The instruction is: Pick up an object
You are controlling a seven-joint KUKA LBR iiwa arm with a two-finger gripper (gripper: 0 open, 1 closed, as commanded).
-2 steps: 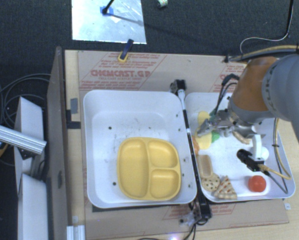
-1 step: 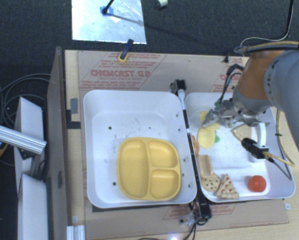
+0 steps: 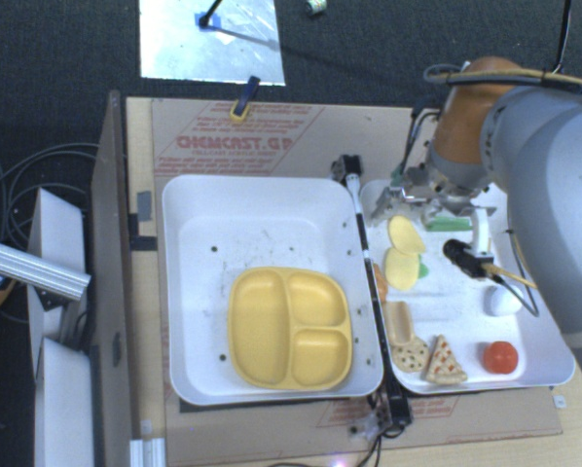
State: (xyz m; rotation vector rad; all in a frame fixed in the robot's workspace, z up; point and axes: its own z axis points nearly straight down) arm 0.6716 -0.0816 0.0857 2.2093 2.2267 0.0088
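At upper right of the frame, the grey arm [image 3: 534, 154] hung over the right bin [image 3: 544, 363], its gripper [image 3: 422, 197] near the bin's top edge, just above two yellow chips [image 3: 404, 251]. Nothing looked lifted; I judged the pick not yet made.

Divided plate [image 3: 291, 327] in left bin [image 3: 199, 261] — tomato [image 3: 500, 357] in right bin's [image 3: 554, 358] near corner.

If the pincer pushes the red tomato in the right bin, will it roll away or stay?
The red tomato looks round and smooth, so it would probably roll when pushed. It lies near the right bin wall, which may stop it. Its glossy skin suggests it could slip from a pinch.
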